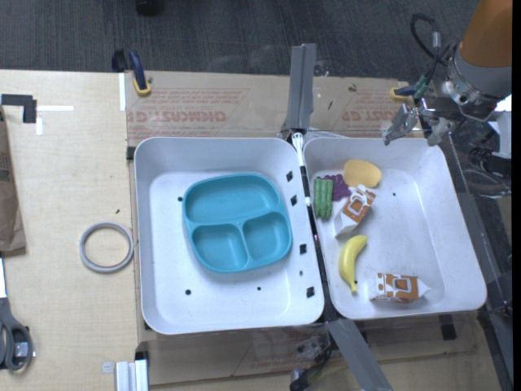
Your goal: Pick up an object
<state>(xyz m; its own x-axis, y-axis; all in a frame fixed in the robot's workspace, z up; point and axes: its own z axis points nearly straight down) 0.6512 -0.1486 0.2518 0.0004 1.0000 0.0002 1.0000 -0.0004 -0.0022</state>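
Gripper [413, 129] open, holding nothing, above right bin's [456, 218] far rim; banana [352, 259], small cartons lie inside.

My tool [415, 129] hangs at the frame's upper right, above the right bin's [456, 243] rim; banana [352, 259] lies lower, untouched.

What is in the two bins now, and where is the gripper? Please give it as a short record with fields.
left bin: one blue tray with three compartments
right bin: banana, green item, purple item, yellow round item, two orange-and-white packets
gripper: above the far rim of the right bin, nothing seen between its fingers
beside the bins: a grey ring on the bench, left of the left bin
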